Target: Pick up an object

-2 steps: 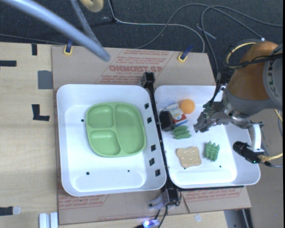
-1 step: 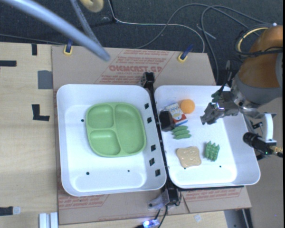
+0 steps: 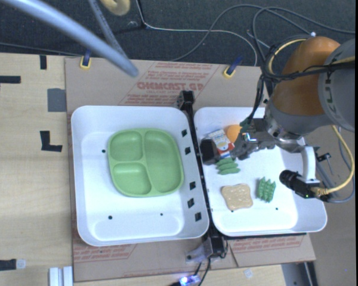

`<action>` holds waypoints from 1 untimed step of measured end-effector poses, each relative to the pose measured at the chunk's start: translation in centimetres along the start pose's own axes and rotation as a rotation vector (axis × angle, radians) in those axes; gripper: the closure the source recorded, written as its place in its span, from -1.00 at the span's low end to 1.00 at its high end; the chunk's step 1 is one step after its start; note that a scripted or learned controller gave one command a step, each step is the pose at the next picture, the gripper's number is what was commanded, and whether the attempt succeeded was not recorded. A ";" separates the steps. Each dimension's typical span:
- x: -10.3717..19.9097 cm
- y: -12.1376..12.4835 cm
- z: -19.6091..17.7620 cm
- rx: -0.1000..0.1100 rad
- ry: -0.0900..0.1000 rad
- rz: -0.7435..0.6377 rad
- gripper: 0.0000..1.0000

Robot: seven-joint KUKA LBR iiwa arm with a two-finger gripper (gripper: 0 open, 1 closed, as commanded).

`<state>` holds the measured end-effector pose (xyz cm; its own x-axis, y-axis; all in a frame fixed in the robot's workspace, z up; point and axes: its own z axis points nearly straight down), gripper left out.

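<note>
The grey arm (image 3: 298,109) hides its fingers (image 3: 246,145); whether they're apart, I cannot tell.

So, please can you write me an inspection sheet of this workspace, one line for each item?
Surface: two white bins side by side, left bin and right bin, on a cardboard sheet.
Job's things: in the right bin, an orange ball, a small packet, a green pod piece, a slice of toast, a green ridged piece.
Clutter: green divided plate in the left bin.
Grippers: gripper low over the right bin, beside the orange ball; nothing seen held.
Cables: black cables behind the bins; yellow cable at the arm.
Surroundings: dark floor, grey pole.
</note>
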<state>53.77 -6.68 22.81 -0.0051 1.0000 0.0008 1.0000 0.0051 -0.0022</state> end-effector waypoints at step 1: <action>5.5 0.2 -0.4 -0.001 0.000 -0.001 1.00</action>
<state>53.97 -1.15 23.25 -0.0066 1.0000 0.0011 1.0000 0.0066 -0.0011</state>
